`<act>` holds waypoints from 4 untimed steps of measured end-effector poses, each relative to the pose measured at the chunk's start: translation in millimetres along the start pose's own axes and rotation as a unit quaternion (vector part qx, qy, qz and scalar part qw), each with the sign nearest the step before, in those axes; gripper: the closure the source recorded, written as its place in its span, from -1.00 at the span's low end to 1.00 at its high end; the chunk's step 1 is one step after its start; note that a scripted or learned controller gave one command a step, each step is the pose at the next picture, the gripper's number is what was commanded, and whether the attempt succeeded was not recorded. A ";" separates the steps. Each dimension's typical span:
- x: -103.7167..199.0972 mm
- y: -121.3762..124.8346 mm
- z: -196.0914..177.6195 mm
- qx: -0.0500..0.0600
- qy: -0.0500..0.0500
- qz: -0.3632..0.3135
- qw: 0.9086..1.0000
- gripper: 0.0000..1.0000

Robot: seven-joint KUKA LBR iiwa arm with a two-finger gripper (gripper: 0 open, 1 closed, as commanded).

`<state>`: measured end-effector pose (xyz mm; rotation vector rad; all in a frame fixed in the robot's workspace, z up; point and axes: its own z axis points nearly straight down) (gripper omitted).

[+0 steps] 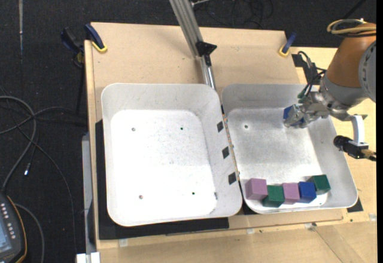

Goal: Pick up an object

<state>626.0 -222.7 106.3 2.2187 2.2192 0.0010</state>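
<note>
The end effector [294, 117] is being held low over the upper part of the right bin [263, 136]; whether it is clenched cannot be told. 5 blocks are being kept along that bin's near edge: purple [257, 188], green [275, 195], pink [291, 192], blue [307, 190] and dark green [321, 183].

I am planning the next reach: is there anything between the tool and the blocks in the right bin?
Nothing visible. The tool hangs over the right bin's far part; the blocks lie in a row along its near edge, with bare white floor between.
</note>
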 end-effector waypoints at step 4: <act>280.3 55.8 -88.9 0.002 0.002 -0.004 1.000 1.00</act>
